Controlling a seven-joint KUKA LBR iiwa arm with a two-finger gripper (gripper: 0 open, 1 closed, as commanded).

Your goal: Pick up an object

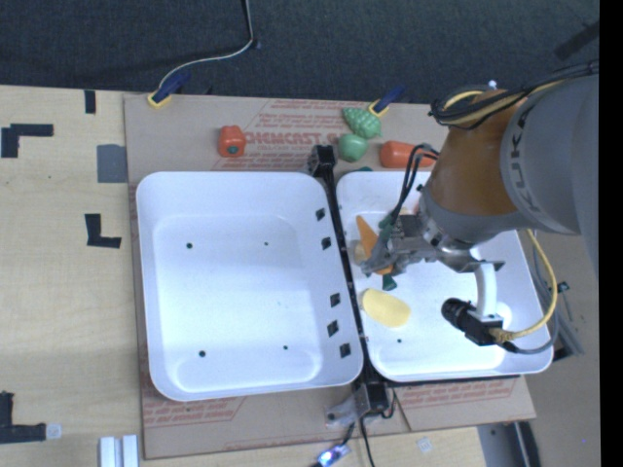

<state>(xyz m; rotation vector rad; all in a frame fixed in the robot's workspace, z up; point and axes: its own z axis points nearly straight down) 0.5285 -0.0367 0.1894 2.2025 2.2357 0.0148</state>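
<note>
Left bin (234,290): white, shallow, a few dark dots on its floor.

Behind the bins: on the cardboard sheet (282,139), an orange-red toy (231,141) near the left bin's far edge; further right two green pieces (358,132) close together, and beside them an orange piece (396,152) that my wrist partly cuts off.

Divider: black clips run down the seam where the two bins meet.

Right bin (428,353): here I am, down inside it near its left wall. Much of its floor is hidden under my arm.

My gripper (386,246): low over the bin's left side, fingers pointing toward the seam. The tips blur into a dark and green clutter — I cannot tell whether they are spread or closed.

Orange object (366,232): a slim carrot-like shape, right at my fingertips against the left wall. Touching them or just beside them — too tangled to say.

Yellow object (386,308): a pale oval lying flat on the bin floor, nearer the camera than my fingers, apart from them.

My arm (506,163): orange band and grey shell, coming in from the right, covering the bin's far right corner.

Cable: a yellow lead loops along the right bin's near right edge by a black fitting (467,321).
</note>
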